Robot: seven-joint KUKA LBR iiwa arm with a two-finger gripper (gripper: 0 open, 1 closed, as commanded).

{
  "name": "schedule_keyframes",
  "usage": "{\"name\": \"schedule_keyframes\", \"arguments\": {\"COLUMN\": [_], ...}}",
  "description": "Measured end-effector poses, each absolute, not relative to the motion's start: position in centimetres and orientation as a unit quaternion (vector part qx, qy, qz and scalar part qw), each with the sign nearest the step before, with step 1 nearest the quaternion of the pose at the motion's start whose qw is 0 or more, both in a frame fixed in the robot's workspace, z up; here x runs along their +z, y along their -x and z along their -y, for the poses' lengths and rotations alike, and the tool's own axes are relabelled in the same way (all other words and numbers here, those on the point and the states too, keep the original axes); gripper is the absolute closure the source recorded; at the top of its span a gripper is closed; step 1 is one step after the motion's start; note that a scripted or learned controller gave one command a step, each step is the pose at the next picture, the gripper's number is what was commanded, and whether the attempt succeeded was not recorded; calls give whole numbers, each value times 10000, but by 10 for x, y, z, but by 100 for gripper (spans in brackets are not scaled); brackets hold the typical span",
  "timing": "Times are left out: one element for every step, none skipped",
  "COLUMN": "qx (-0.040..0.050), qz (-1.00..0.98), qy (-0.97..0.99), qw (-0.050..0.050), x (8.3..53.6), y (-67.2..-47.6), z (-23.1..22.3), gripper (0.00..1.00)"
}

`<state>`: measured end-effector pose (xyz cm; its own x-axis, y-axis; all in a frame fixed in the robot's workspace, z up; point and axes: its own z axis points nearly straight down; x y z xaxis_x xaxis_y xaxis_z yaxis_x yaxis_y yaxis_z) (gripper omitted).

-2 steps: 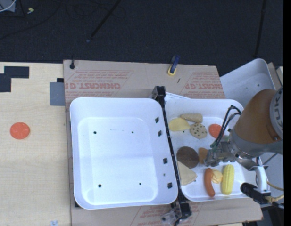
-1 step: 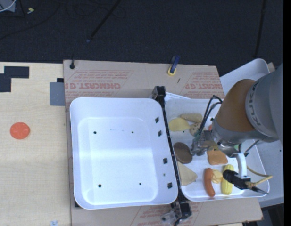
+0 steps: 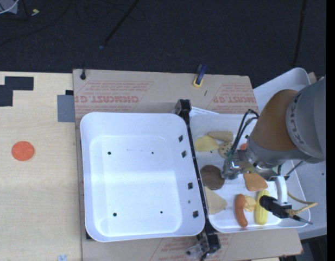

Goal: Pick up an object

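In the camera view the arm [image 3: 289, 125] is reaching in from the right and hanging low over the right bin [image 3: 304, 208], with the pincer [image 3: 231, 167] sitting just right of the brown disc [image 3: 212, 176] and roughly level with it. How wide the pincer is standing, I cannot tell; the wrist is covering it from above, and nothing is showing between its tips. My reading is that the reach-and-descend step is under way, with the grasp itself not yet made.

The likeliest target is the brown disc, lying against the bin's left wall. The next move is calling for the pincer to centre over one piece, drop to the floor of the bin and close on it alone. The crowding is going to be the trouble: the pieces are lying close together, several flat and thin, so a closing pincer could slide over one or nudge a neighbour.

Counting, taking the brown disc as landmark: two bins, the left bin [image 3: 134, 175] lying to its left. Two pale yellow pieces [image 3: 206, 143] are lying above it. One pale wedge [image 3: 215, 201] is lying just below it. One orange piece [image 3: 255, 182] is to its right, beyond the pincer. One sausage [image 3: 241, 209] and one corn cob [image 3: 261, 208] are lying lower right, side by side. On the desk [image 3: 37, 200], far left of the disc, one orange circle [image 3: 23, 151] is showing.
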<state>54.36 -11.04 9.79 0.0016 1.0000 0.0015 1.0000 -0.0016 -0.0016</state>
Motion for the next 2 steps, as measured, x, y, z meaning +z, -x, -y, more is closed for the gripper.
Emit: {"name": "schedule_keyframes", "arguments": {"qx": [-7,10], "qz": [7082,7067], "qy": [7060,7075], "qw": [-14,18], "x": [89,87], "y": [-631,-578], "z": [139,135], "gripper": [100,100]}}
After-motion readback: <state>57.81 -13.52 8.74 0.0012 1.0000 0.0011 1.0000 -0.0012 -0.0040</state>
